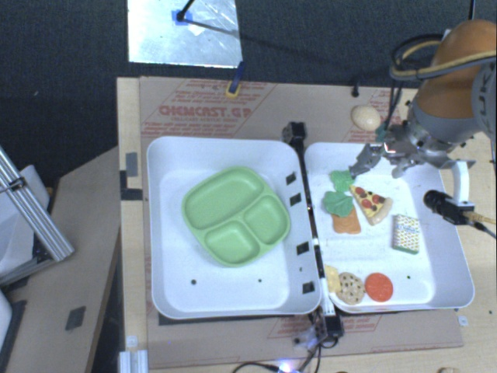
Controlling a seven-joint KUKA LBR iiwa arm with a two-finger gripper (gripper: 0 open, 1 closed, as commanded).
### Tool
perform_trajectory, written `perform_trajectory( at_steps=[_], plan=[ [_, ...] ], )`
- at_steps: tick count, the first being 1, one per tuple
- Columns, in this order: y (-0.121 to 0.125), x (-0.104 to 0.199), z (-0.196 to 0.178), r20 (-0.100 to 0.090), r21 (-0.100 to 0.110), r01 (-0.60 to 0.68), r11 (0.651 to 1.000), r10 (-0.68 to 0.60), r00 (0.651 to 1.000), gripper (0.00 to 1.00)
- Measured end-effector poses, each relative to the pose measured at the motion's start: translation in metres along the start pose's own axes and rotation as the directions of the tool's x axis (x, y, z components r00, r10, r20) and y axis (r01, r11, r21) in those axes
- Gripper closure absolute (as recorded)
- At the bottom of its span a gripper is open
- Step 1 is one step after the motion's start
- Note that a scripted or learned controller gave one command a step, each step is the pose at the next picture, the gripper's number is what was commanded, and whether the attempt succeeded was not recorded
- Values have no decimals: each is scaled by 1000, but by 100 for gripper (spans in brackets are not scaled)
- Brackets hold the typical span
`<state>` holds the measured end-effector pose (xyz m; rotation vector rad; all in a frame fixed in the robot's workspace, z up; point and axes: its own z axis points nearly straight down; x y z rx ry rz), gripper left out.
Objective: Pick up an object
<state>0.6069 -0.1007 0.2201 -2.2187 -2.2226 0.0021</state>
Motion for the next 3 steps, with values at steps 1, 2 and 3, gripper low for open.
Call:
perform_trajectory(
  at_steps=[1, 2, 3],
  plan=[
    [5, -2, 43, -1, 0, -1, 1000, 1, 1000, 0],
    [7, -3, 85, 0, 1, -1, 1000, 1, 1000, 0],
    [10, -5, 132, 6, -10, -2, 1000, 2, 1000, 0]
  ],
)
